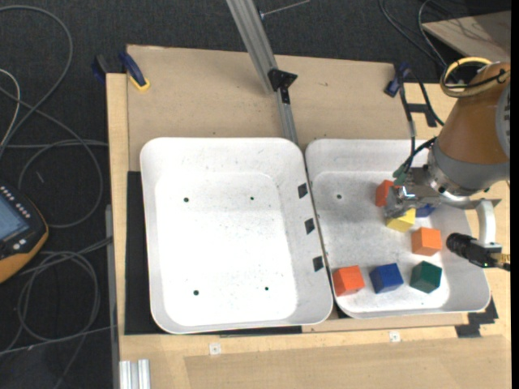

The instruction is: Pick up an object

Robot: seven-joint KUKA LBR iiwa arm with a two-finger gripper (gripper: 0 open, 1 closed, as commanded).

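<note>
Pincer [403, 198] down low in the right bin [357, 168], wrist blocking the tips; cannot tell its state, nothing visibly held.

Yellow block [401, 221] directly under it, half hidden by the wrist. Orange-red piece [383, 193] just beside, on the far-left side. Hint of blue touching the yellow, too obscured to identify.

Orange cube [426, 240] near, toward the camera. Row further toward the camera: orange block [349, 279], blue block [387, 277], green block [426, 276]; row well spaced, not touching.

Handling guess: small rigid blocks, probably wood or plastic, light, not fragile, flat faces, moderate slip on the bin floor. Best taken across two opposite flat faces, mid-height, square to the edges; corner grabs likely to squirt out.

Yellow looks tilted and crowded by neighbours, so risky. Orange cube cleaner: free on all sides, faces exposed.

Left bin [162, 168] irrelevant here.
</note>
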